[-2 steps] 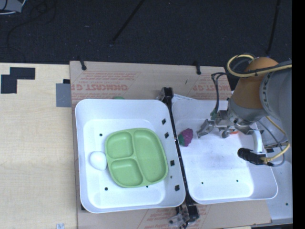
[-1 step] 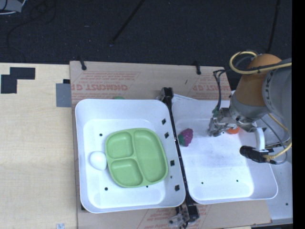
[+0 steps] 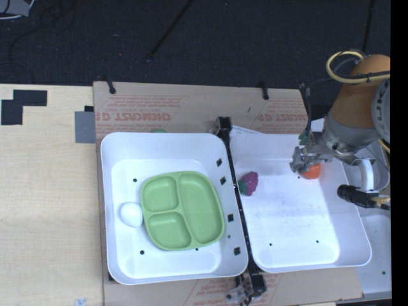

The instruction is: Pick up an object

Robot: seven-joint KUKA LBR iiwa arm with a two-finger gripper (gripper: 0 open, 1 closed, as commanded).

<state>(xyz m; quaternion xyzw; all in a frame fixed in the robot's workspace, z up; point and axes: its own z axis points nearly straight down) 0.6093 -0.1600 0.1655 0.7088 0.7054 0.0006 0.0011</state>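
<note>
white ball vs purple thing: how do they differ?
The white ball is smooth and round; the purple thing is lumpy and irregular. The ball lies in the left bin, touching the green tray; the purple thing lies in the right bin, touching nothing else. Both are small and far from the gripper.

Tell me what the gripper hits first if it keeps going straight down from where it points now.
Probably the orange object right at the gripper, in the right bin; depth is unclear.

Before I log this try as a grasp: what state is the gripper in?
Gripper: over the orange object in the right bin; open or shut cannot be told, and no hold is visible.
</note>
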